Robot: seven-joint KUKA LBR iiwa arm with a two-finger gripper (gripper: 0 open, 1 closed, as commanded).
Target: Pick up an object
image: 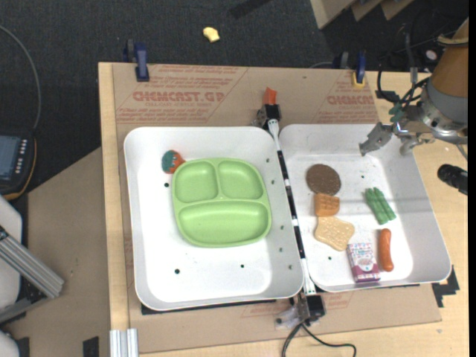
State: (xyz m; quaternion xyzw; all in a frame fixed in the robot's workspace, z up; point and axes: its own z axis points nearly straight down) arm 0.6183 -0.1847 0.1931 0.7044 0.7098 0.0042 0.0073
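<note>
Arm: seen entering at 3 o'clock, over the upper right corner of the right bin.
Gripper: seen at 2 o'clock above the right bin's far edge; two grey fingers are spread apart, and nothing is held between them.
Right bin: six small items are laid here, all well apart from the gripper.
Cookie: brown and round, at the bin's 10 o'clock.
Orange block: placed just below the cookie.
Cracker: tan, placed just below the block.
Green item: long, at the bin's 3 o'clock.
Sausage: red-orange, at 5 o'clock.
Carton: pink and purple, just beside the sausage.
Left bin: a green plate with three sections is held; a small red and teal item is touching its 10 o'clock corner.
</note>
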